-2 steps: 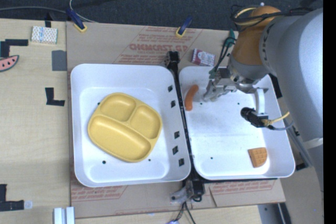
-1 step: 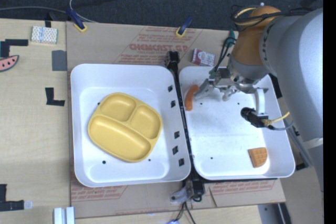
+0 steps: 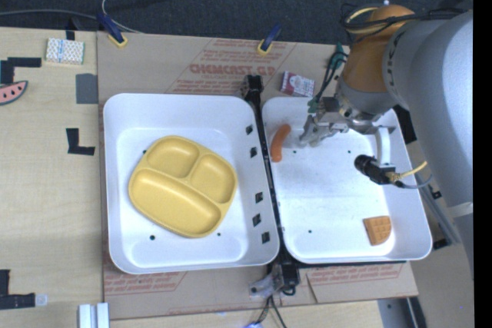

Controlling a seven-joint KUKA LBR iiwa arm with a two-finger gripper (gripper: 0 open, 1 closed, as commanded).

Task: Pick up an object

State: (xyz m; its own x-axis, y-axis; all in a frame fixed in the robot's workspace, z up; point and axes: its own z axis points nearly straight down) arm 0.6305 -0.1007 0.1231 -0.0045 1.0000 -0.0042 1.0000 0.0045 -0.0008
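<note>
Your arm (image 3: 430, 81) overhangs the right bin (image 3: 338, 242); gripper (image 3: 311, 130), grip state unclear, hovers beside 1 orange sausage (image 3: 278, 143) at the bin's left wall: centre over it.

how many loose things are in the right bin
2. An orange carrot-like piece lies by the right bin's left wall, near the gripper. A tan waffle-like piece sits in the near right corner. The arm may hide more.
</note>
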